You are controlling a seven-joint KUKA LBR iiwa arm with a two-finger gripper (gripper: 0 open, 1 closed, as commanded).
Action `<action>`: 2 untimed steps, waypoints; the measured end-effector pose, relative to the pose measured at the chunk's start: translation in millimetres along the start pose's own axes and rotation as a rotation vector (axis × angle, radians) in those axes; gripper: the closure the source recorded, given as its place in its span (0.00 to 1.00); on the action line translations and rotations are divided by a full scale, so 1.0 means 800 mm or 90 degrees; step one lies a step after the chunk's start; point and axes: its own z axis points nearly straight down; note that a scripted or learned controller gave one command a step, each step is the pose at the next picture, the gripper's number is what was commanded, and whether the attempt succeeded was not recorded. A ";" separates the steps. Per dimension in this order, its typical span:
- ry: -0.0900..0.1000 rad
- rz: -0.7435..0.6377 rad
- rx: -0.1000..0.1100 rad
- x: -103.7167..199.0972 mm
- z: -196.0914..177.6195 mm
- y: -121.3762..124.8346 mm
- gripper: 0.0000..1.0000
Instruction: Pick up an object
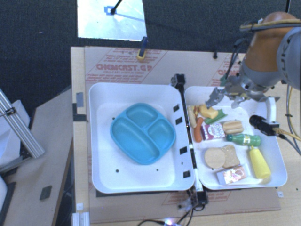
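My gripper over the right bin

My metal fingers stand spread, pinching nothing; just beneath lies a glossy yellow plastic banana, curved; a smooth blue three-part plate rests in the left bin.

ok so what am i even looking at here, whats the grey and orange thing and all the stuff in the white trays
One camera looks down at a slant on a bench with two shallow white bins. The grey and orange thing is a robot arm reaching in from the right; its pincer hangs above the right bin, and I see nothing held in it. That bin holds toy food: a banana, a hot dog, a green bottle, a yellow mustard bottle, bread slices and small packets. The left bin holds a blue divided plate. The arm is meant to pick something up.
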 end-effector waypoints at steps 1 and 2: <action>-0.001 -0.001 -0.008 0.000 -0.008 0.003 0.00; -0.001 -0.001 -0.005 0.000 0.050 0.015 0.00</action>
